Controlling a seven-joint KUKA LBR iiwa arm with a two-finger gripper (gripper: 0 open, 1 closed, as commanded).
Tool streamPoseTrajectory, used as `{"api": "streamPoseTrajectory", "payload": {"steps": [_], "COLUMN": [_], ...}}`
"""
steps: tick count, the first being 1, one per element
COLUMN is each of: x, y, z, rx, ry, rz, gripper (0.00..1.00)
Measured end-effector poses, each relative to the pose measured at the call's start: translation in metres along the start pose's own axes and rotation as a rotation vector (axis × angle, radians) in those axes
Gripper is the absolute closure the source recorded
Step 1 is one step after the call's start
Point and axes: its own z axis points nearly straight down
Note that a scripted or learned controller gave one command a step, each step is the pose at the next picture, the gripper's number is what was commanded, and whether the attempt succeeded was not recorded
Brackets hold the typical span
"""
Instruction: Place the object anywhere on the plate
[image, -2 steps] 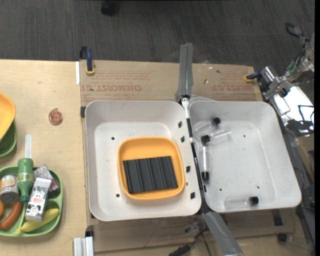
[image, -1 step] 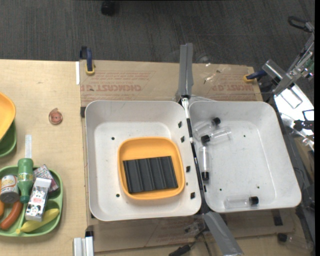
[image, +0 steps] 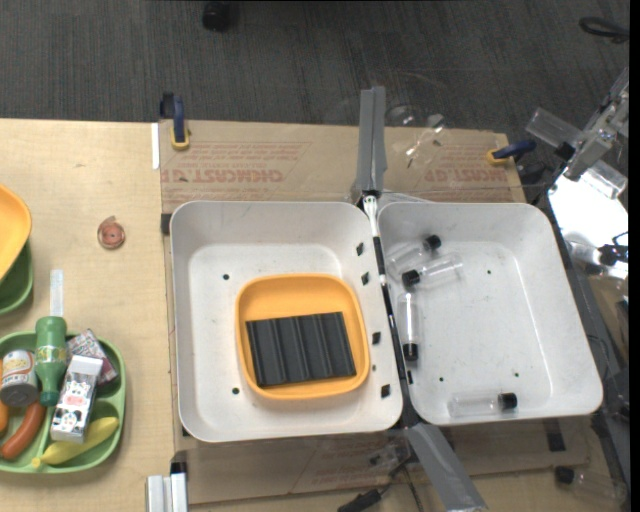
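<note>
A dark ribbed block (image: 302, 349) lies flat on the orange plate (image: 300, 286) in the left bin (image: 200, 330), long axis across the view, clear black-capped tubes (image: 432, 270) in the right bin (image: 500, 320) on the arm's side; the tool's state cannot be told.

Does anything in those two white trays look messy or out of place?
Mostly tidy. In the left bin, the dark ribbed block sits slightly askew on the orange plate. In the right bin, clear tubes with black caps lie scattered at odd angles, one against the bottom wall.
</note>
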Motion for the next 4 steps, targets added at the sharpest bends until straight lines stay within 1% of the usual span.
{"api": "streamPoseTrajectory", "payload": {"steps": [1,2,3,4], "x": [0.0,0.005,0.058,0.098], "y": [0.0,-0.004,-0.047,-0.079], "z": [0.0,-0.082,-0.082,-0.082], "rx": [0.0,-0.001,0.001,0.001], "ry": [0.0,-0.001,0.001,0.002], "rz": [0.0,-0.237,-0.222,-0.101], "gripper": [0.0,0.0,0.0,0.0]}}
